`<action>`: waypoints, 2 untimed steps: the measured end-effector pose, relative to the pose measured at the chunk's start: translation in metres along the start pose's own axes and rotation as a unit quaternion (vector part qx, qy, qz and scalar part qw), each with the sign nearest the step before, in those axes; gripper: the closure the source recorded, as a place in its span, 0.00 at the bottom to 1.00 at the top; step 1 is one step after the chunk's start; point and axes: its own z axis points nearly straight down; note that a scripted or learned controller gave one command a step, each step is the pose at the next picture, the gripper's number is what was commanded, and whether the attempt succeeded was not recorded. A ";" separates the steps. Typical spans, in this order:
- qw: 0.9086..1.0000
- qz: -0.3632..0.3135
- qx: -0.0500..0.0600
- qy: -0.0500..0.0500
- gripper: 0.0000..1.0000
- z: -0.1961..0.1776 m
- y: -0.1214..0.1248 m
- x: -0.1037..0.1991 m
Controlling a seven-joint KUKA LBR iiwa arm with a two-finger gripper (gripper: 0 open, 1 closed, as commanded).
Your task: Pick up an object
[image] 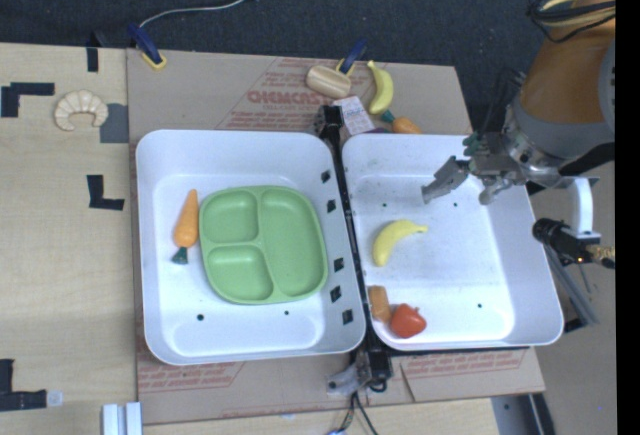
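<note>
The gripper [462, 181] hangs over the upper part of the right bin [500, 318], near its far edge, fingers spread apart with nothing between them. Below it and toward the bin's middle lies a small yellow banana [398, 238], the nearest thing to pick, well apart from the fingers and clear of every wall.

It looks like a toy fruit: light, stiff, smooth and probably a bit slippery, with no fragility to worry about. Its curve tapers at both ends, so I would take it across the thick middle, fingers closing on the two long sides, not at the thin tip pointing toward the bin's right side, where it could squirt out.

At the bin's near edge, a red tomato-like piece [407, 321] sits touching an orange piece [378, 302] close to the left wall; both are crowded and harder to grasp.

The left bin [160, 323] carries a green divided plate [265, 245] and a carrot [186, 220] by its left side.
</note>
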 end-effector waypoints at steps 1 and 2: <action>1.000 0.000 0.001 0.000 0.00 0.074 0.010 0.026; 1.000 0.000 0.000 0.000 0.00 0.096 0.002 0.024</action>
